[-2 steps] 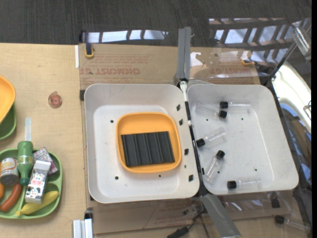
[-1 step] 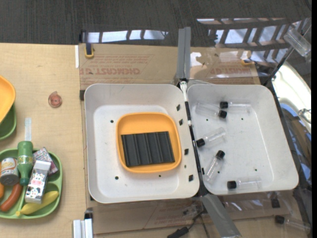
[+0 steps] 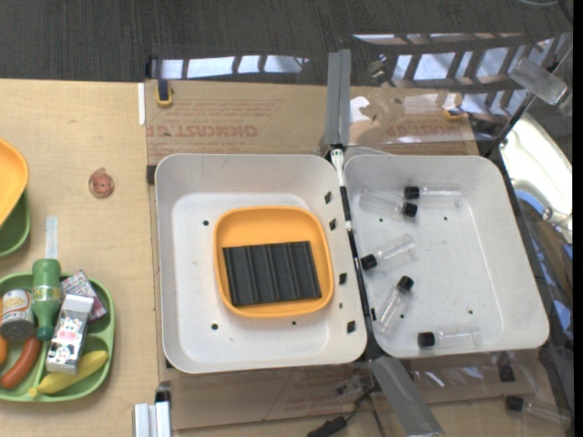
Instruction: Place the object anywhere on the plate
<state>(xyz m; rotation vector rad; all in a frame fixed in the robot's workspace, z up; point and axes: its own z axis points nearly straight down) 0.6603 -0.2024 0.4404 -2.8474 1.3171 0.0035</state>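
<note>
Capped vials (image 3: pixel 387 251) lay in right bin (image 3: pixel 465 271), none on orange plate (image 3: pixel 273 218); pick probably pending; gripper state untellable.

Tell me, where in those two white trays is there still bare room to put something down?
Left bin: bare white margin around the orange plate, whose middle holds a dark ridged block. Right bin: clear vials crowd its left half; right half is bare.

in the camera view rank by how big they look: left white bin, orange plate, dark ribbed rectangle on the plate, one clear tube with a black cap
1. left white bin
2. orange plate
3. dark ribbed rectangle
4. clear tube with a black cap; the five tubes look alike in size.
</note>
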